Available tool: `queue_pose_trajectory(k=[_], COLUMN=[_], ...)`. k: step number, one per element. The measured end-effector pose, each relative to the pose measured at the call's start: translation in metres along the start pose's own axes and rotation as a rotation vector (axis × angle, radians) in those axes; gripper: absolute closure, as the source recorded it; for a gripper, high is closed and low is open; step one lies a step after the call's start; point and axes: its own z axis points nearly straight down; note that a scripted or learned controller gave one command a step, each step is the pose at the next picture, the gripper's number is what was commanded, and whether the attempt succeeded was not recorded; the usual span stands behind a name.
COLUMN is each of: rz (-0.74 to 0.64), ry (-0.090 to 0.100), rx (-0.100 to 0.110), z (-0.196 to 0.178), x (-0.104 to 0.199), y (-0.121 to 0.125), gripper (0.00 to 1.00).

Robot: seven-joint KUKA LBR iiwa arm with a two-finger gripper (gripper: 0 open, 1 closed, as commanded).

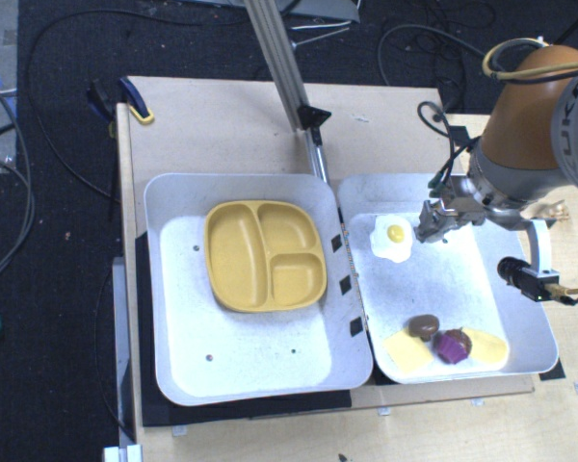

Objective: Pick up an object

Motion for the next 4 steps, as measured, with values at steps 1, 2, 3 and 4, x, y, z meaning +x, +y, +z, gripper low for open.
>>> queue_pose_trajectory(k=[1, 2, 3, 4], rz=[-0.001, -0.002, -0.002, -0.005], ry=[0.0, 0.0, 0.001, 0.002], rx=[-0.001, 0.002, 0.004, 0.0], z=[-0.037, -0.024, -0.016, -0.026], x=[0.0, 0.049, 0.097, 0.146], y=[0.001, 0.017, 0.02, 0.036], gripper=[1.0, 1.0, 1.0, 1.0])
